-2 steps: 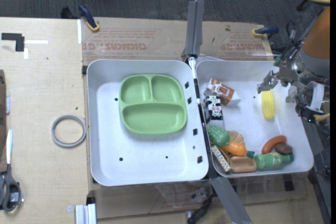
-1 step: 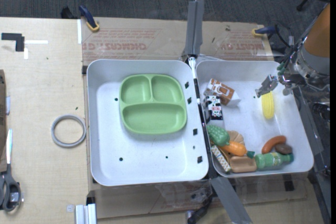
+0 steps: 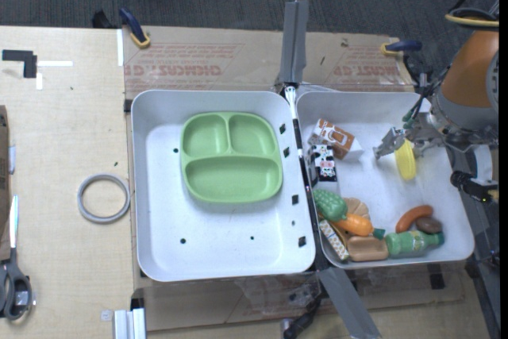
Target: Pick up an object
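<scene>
My gripper [image 3: 403,144] hangs over the back of the right bin [image 3: 373,117], reaching in from the right. It is shut on a yellow toy [image 3: 406,161], an oblong piece that hangs down between a grey finger on its left and dark parts on its right. Other pickable toys lie in the same bin: a brown and white box [image 3: 334,139], a small black and white carton [image 3: 322,160], a green vegetable [image 3: 329,205], an orange carrot [image 3: 355,225], a red sausage [image 3: 415,216] and a green bottle [image 3: 413,242].
The left bin [image 3: 155,194] holds a green divided plate [image 3: 231,156]. A grey divider post [image 3: 293,44] stands between the bins at the back. On the bench to the left lie a grey ring [image 3: 104,197] and scissors [image 3: 16,286].
</scene>
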Robot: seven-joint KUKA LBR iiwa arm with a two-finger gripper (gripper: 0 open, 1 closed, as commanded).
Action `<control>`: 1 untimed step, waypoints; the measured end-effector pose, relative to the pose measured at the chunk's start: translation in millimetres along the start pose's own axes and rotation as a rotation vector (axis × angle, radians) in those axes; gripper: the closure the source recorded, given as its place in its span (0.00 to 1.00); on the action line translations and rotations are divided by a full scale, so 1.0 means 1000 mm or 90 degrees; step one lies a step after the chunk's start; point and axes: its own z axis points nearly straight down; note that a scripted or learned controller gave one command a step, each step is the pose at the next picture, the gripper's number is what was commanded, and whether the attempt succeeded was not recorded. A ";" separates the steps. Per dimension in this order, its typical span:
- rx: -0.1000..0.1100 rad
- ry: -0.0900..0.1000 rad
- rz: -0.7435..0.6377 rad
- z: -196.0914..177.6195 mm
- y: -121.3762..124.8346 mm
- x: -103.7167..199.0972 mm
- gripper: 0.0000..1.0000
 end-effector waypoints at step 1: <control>0.000 -0.003 -0.091 0.000 0.044 -0.003 0.00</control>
